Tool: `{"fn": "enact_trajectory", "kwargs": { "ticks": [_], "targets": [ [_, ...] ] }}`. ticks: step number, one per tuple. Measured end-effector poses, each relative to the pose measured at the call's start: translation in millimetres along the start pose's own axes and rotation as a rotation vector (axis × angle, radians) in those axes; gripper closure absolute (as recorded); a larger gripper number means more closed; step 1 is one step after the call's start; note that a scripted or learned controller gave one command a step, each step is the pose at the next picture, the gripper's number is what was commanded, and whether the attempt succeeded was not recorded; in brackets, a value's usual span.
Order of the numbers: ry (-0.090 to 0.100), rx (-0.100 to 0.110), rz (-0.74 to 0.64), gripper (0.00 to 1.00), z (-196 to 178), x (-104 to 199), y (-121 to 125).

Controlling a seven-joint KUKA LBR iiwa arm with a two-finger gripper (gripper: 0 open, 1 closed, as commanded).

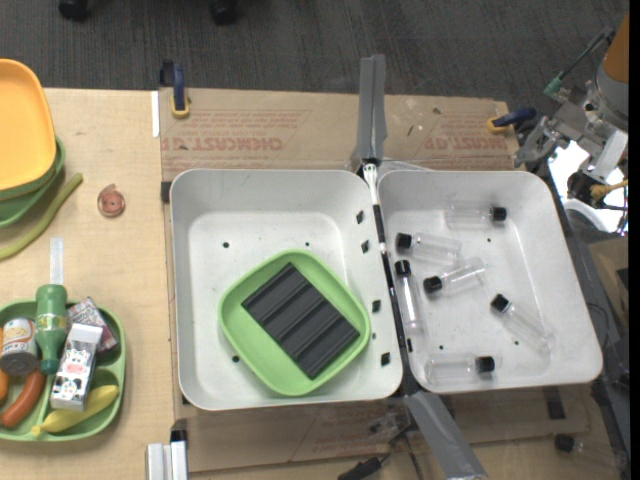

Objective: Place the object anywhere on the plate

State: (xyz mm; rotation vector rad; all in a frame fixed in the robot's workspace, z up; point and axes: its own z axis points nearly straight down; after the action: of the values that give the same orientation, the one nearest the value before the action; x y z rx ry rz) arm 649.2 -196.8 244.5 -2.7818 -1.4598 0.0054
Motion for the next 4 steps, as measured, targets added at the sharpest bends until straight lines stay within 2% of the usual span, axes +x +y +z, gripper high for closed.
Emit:
{"fn": "enact_trajectory", "kwargs": {
  "ticks": [1,3,4],
  "targets": [
    [0.001,-0.001,-0.027,0.00,-1.5,-8.9,12.7],
    [0.000,-0.002,-0.127,0.00,-40.9,-9.4,18.2],
    [0.001,-0.001,-0.037,0.00,-55.0,-8.7,17.5]
  ]
}}
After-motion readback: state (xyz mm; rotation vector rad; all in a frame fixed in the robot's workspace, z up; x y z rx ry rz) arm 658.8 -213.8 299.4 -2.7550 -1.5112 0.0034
